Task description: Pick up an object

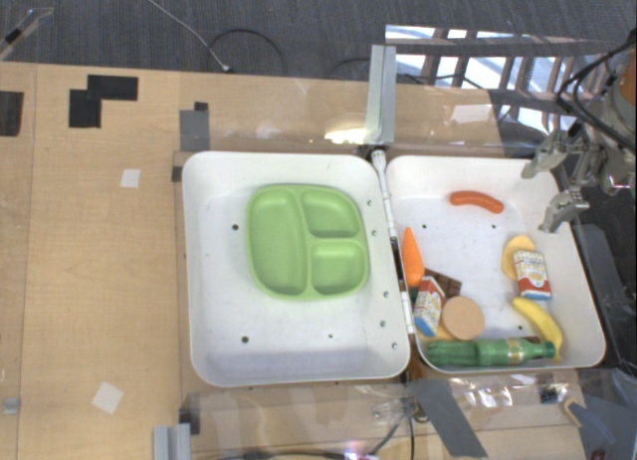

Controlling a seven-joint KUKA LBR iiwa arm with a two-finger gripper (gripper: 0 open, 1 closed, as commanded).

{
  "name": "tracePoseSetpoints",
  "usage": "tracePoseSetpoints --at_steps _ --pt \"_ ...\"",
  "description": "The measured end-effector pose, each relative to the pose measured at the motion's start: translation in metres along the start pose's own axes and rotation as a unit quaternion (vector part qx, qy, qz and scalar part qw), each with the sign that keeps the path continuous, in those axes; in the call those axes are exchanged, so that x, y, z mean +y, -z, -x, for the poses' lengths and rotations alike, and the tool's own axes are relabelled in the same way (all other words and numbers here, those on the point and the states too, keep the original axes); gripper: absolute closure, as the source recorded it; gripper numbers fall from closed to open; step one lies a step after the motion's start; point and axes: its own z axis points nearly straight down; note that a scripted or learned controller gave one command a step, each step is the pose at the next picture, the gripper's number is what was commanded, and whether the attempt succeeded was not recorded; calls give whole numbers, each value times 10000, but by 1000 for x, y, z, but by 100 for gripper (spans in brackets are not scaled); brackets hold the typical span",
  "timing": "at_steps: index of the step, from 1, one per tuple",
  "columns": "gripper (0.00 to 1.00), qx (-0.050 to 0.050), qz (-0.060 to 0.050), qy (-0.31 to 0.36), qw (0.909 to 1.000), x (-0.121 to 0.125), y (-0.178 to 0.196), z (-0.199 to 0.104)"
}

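Observation:
The right bin [468, 174] holds several toy foods. There is a red sausage [476, 201] near the back and an orange carrot [411, 257] along the left wall. A banana [537, 321] and a small red-labelled carton [531, 273] lie at the right, and a green bottle [491, 351] lies along the front wall. A round tan disc [463, 319] sits beside a small can [429, 307]. My gripper [552, 189] hangs over the bin's back right corner, above and to the right of the sausage. Its two metal fingers are spread open with nothing between them.
The left bin [219, 348] carries a green divided plate [305, 240]. A metal post [381, 100] stands behind the seam between the bins. Wooden bench top stretches to the left, with black tape marks [100, 98].

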Motion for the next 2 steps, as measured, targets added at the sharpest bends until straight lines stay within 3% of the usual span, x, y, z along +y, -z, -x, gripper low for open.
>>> tracePoseSetpoints --at_steps 1,2 --pt "0 63 28 814 9967 -16 -137 -22" --pt "0 -19 -6 450 9990 -17 -176 -30"
